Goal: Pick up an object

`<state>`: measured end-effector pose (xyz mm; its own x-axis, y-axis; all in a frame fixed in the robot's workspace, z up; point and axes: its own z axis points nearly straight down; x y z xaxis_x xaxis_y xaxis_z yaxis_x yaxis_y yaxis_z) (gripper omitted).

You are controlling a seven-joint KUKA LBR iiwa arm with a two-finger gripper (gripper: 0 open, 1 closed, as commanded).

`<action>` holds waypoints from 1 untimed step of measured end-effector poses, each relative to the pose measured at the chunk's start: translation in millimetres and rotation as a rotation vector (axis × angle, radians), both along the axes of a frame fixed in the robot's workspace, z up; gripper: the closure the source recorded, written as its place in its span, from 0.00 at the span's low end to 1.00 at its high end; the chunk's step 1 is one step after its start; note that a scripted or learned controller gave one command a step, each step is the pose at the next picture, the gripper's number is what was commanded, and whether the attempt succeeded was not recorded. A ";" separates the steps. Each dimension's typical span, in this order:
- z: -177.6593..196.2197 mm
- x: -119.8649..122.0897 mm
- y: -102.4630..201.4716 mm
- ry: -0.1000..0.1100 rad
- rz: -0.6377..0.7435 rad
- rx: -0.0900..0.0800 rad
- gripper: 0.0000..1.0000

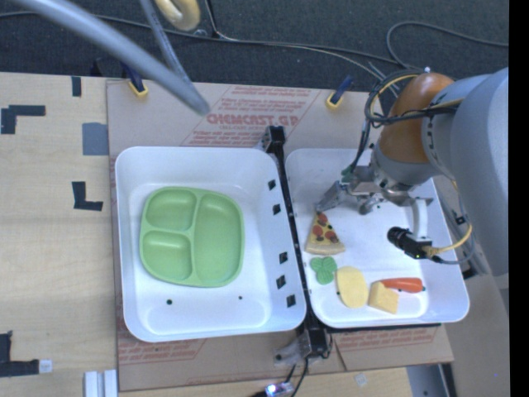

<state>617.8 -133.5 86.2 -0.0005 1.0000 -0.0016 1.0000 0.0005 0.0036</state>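
The big grey robot arm with the orange band (417, 131) is reaching in from the right and hanging over the right shallow white bin (446, 308). Its pincer (351, 197) is sitting low near the top of that bin, but it is too dark and blurry there, so I cannot tell how it is set. Nothing is showing inside it. Just below and a little left of the pincer, the toy pizza slice with red dots (324, 235) is lying flat on the bin floor. Below that, the small green round toy (323, 269) is resting beside the pale yellow oval toy (350, 287). Next to those, the yellow cheese wedge (383, 298) is touching the little orange carrot-like toy (402, 284). All the toys are lying down in the bin, so the picking up is not done yet. In the left shallow white bin (132, 172), the light green plastic plate with three parts (192, 236) is sitting by itself. The arm is going to need to close on one toy and lift it. The pizza slice is looking like the nearest one.
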 end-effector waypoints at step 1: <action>11.9 1.5 1.9 -0.003 0.003 0.003 1.00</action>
<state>619.3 -131.6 98.2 -0.0030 1.0000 0.0010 1.0000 0.0030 0.0071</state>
